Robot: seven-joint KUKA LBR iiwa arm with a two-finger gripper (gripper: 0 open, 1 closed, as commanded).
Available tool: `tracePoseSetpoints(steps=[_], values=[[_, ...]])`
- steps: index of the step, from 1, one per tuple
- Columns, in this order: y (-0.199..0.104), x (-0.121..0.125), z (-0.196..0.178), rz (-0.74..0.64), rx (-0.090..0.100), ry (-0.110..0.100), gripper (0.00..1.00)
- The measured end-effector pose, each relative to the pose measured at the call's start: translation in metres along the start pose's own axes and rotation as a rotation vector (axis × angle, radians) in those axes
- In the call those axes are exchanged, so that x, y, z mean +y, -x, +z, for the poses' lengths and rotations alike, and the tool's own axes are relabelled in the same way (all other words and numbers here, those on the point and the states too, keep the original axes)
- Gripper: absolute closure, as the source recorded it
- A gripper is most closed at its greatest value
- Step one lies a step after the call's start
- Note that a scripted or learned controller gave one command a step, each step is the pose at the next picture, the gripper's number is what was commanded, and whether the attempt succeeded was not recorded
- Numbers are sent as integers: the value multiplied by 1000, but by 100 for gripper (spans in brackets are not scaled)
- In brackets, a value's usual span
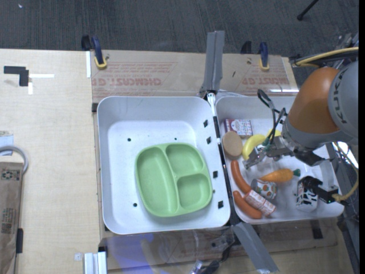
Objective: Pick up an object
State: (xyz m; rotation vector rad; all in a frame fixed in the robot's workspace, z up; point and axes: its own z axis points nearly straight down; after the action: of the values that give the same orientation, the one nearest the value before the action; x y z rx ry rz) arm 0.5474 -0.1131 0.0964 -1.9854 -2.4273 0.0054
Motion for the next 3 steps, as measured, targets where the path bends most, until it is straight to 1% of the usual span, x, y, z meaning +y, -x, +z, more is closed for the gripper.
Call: tracePoseSetpoints(steps=[1, 2, 3], values=[[-7, 34, 7, -53, -1, 3, 0], [-5, 33, 1, -48, 0, -2, 100], [-47, 36, -122, 48, -3, 2, 100]])
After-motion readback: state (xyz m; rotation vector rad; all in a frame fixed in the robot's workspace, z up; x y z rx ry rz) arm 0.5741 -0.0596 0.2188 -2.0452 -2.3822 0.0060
